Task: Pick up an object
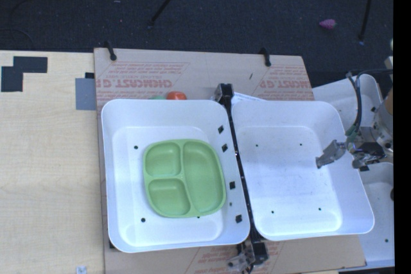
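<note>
The one thing fit for picking is the green plate [184, 178], a divided dish with three compartments, lying flat on the floor of the left bin [122, 228]. Taking that plate as the landmark: the black divider [236, 170] between the two bins runs just to its right, the right bin [359, 221] lies beyond the divider, and a small orange thing [176, 96] sits beyond the plate's far side, outside the left bin's far wall and half hidden by it.

The plate looks like moulded plastic, so likely light, stiff and rather slick, not fragile. Lying flat, it offers little from above; the raised outer rim or one of the ridges between compartments seems the best place to pinch, and a hold near an edge would probably let it tip.

The end effector [334, 154] hangs well to the right of the plate, across the divider, over the right-hand part of the right bin and near its right wall. The arm [379, 131] comes in from the right edge, low over the bin and reaching toward the plate's side. Nothing sits between the fingers, and whether they stand apart or together I cannot tell at this size
</note>
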`<state>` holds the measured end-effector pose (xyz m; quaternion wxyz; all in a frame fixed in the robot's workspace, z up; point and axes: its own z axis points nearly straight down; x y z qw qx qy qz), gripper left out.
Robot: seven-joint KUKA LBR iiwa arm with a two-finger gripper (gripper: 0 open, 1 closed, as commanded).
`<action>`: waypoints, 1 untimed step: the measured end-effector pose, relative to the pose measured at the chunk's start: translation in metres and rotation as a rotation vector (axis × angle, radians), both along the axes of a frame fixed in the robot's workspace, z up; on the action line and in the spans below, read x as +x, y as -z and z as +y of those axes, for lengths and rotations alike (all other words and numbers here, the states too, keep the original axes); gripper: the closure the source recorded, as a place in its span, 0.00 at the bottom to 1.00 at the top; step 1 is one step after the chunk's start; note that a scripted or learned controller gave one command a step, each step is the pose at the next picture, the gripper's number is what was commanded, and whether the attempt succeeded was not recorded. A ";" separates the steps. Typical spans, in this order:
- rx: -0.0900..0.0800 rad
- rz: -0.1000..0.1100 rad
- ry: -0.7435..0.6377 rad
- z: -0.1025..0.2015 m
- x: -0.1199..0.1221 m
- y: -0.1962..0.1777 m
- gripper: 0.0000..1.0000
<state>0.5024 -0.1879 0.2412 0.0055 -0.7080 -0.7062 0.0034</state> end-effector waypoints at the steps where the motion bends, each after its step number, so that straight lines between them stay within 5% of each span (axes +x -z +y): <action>1: -0.002 -0.010 -0.002 0.000 0.002 -0.005 0.00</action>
